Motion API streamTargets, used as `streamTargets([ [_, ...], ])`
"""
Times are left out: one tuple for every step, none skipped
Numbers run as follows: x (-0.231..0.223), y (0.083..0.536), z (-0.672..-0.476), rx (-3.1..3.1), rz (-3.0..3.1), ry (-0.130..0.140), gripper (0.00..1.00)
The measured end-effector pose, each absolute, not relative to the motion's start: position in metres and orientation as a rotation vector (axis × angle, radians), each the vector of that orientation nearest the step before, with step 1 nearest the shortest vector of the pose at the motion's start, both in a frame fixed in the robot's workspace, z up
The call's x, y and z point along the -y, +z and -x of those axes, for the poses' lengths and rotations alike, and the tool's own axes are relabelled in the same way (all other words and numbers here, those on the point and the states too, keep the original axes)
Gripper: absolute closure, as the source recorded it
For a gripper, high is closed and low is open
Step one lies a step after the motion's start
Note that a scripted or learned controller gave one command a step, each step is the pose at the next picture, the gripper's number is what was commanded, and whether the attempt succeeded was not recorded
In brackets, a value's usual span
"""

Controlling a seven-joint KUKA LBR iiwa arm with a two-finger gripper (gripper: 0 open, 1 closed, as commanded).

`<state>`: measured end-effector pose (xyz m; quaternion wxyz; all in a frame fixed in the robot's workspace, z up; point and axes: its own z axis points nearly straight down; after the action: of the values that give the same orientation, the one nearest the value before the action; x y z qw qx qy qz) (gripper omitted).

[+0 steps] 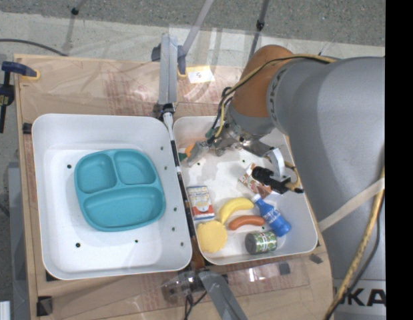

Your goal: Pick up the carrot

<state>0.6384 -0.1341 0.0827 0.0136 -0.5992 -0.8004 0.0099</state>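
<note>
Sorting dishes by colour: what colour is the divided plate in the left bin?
Teal blue, plain; the plate shows clearly in the camera view.

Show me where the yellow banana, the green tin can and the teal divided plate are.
Yellow banana (236, 208), camera view, middle of its curved body.
Green tin can (261, 243), camera view, its side wall.
Teal divided plate (119, 189), camera view, the ridge between its compartments.

Two bins sit side by side on the bench (93, 89); the left bin (43, 199) holds a divided plate (119, 189) near its middle; the right bin (306, 229) holds a small carton (201, 203) by its left wall, a banana (235, 207) right of it, a sausage (245, 223) and a can (261, 243) nearer the front edge, a bottle (271, 219) beside them; the gripper (209, 147) reaches into that bin's far left corner, by the carrot (189, 151).
</note>
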Motion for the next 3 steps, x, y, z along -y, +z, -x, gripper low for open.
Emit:
streamTargets([
  [0.139,0.083,-0.635,2.634,1.648,0.045,0.0],
  [0.144,0.083,-0.633,2.713,1.503,0.047,0.0],
  [0.134,0.083,-0.638,2.524,1.82,0.031,0.0],
])
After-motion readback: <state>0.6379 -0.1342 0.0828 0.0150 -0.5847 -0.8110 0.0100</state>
